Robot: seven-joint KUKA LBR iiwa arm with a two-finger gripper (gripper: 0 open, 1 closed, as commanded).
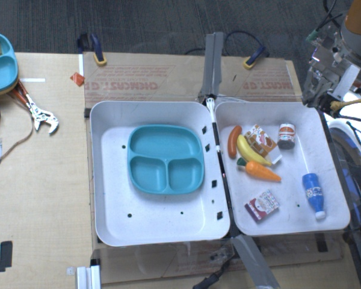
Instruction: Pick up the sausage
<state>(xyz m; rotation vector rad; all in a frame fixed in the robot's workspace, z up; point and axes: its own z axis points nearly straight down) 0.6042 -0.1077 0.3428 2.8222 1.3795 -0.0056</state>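
The sausage (233, 141) is a short orange-red link lying near the left wall of the right bin (289, 229), with its long side running up and down the view. A banana (253, 151) lies just to its right. My gripper (322, 84) hangs at the far upper right, over the back right corner of the right bin, well away from the sausage. Cables and brackets clutter its tip.
The right bin also holds a carrot (263, 171), a small can (286, 135), a blue bottle (313, 195) and two snack packets (262, 205) (262, 138). A teal divided plate (166, 159) sits in the left bin (108, 179). A wrench (41, 117) lies on the bench at left.
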